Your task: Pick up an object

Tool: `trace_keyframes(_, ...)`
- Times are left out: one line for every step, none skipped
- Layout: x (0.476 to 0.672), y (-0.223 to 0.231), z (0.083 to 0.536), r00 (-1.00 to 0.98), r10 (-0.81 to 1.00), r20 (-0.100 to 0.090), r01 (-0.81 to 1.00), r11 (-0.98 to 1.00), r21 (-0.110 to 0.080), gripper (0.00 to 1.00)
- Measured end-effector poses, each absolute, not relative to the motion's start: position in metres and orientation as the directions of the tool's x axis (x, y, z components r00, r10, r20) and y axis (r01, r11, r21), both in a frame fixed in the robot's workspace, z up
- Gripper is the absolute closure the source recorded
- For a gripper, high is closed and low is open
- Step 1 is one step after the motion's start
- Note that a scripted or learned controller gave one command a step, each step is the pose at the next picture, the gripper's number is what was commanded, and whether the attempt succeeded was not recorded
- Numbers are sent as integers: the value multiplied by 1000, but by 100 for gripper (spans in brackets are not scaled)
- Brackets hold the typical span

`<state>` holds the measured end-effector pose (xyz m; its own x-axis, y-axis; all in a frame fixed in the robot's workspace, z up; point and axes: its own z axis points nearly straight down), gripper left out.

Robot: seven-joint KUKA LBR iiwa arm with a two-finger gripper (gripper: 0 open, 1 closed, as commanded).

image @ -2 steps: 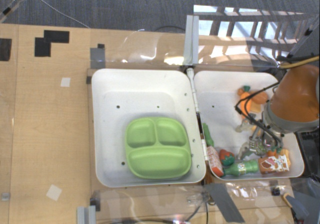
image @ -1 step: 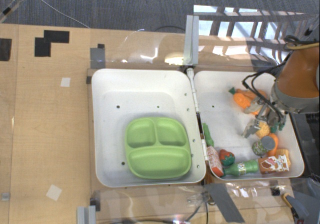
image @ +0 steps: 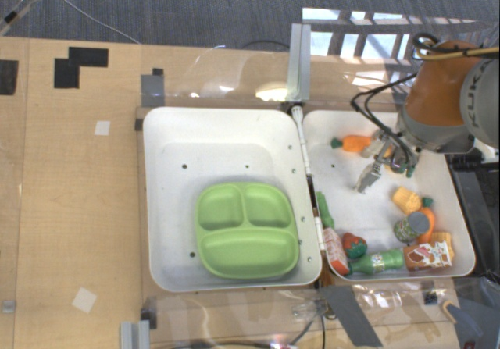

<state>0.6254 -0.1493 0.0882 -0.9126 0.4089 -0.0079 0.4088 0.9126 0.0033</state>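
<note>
Bare right bin (image: 344,183) floor lies under the open gripper (image: 373,172).

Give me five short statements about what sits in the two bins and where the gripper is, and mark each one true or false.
1. The green divided plate lies in the left bin. True.
2. The gripper hangs over the left bin. False: it is over the right bin.
3. The orange carrot lies at the near edge of the right bin, beside the green bottle. False: it lies toward the far side, close to the gripper; the green bottle is at the near edge.
4. The gripper holds the carrot between its fingers. False: nothing shows between them.
5. The juice carton lies in the near right corner of the right bin. True.
</note>
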Motion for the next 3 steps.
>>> trace_keyframes(548,-192,90,-911,413,-12,413,911,1,0)
trace_keyframes(638,-177,88,-892,452,-6,452,892,2,0)
trace_keyframes(543,-192,90,-901,435,-11,435,901,2,0)
